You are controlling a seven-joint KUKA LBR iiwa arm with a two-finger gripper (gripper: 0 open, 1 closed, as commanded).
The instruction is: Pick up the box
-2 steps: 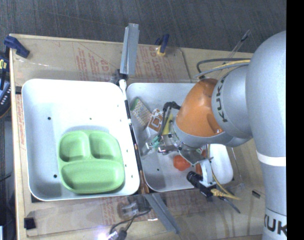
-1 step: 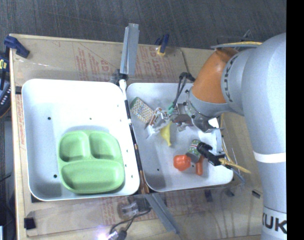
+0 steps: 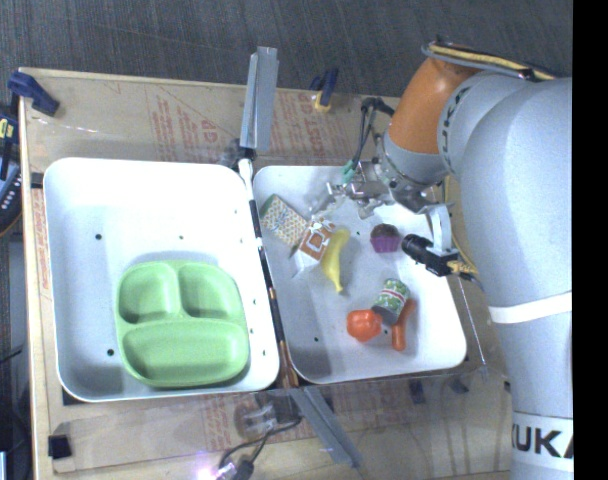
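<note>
box [image 3: 283,222] | patterned, small, lying tilted | right bin's upper-left, beside banana

Checkered tan box [image 3: 283,221], yellow banana [image 3: 335,261], purple plum [image 3: 385,237], orange carrot [image 3: 401,328], green tray [image 3: 181,323], white bins [image 3: 74,193]

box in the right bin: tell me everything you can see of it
The box is small, flat and looks like printed cardboard, with a pale checked pattern. It lies tilted at the upper left of the right bin, near the divider. Its right end meets a small orange-brown carton beside the banana. The end effector is up and right of it, not on it.
</note>
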